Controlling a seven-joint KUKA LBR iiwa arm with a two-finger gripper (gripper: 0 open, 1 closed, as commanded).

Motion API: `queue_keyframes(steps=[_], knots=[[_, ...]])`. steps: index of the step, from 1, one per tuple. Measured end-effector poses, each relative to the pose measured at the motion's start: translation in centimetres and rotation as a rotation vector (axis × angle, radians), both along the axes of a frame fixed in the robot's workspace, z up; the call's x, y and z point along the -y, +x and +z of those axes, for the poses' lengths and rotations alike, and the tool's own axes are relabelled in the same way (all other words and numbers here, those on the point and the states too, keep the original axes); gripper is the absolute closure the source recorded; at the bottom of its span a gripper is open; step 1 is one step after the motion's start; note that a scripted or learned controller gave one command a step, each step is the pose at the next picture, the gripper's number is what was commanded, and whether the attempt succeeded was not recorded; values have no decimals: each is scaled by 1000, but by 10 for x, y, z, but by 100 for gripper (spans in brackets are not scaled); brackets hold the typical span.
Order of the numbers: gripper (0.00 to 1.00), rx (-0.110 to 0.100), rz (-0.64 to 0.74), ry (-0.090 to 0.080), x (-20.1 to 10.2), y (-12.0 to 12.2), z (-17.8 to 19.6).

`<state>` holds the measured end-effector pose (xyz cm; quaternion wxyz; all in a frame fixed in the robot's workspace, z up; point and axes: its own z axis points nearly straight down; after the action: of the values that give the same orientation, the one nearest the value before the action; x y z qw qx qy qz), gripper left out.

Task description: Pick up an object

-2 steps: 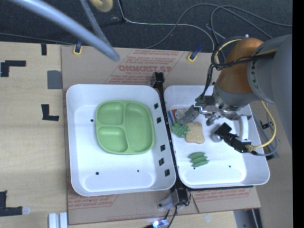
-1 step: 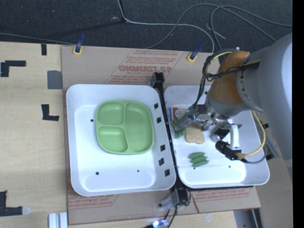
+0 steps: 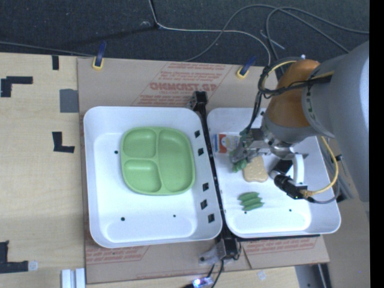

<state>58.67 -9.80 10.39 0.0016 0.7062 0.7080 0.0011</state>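
A green three-compartment plate (image 3: 158,160) lies in the left bin (image 3: 102,179). In the right bin (image 3: 318,221) I see a tan bread-like piece (image 3: 255,171), a green pea pod (image 3: 251,201), and a small white card with orange and blue print (image 3: 223,143) near the divider. My gripper (image 3: 245,153) is low over the right bin's left part, just above and left of the tan piece, beside the card. The wrist hides the fingers.
The grey arm with its orange band (image 3: 294,95) covers the upper right of the right bin. Cables (image 3: 324,188) loop along its right side. A black divider rail (image 3: 207,161) runs between the bins. Cardboard lies beneath them.
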Motion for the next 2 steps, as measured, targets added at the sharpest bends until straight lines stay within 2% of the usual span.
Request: queue_keyframes(steps=[2], knots=[[100,-1,-3,0,2,-3,90]])
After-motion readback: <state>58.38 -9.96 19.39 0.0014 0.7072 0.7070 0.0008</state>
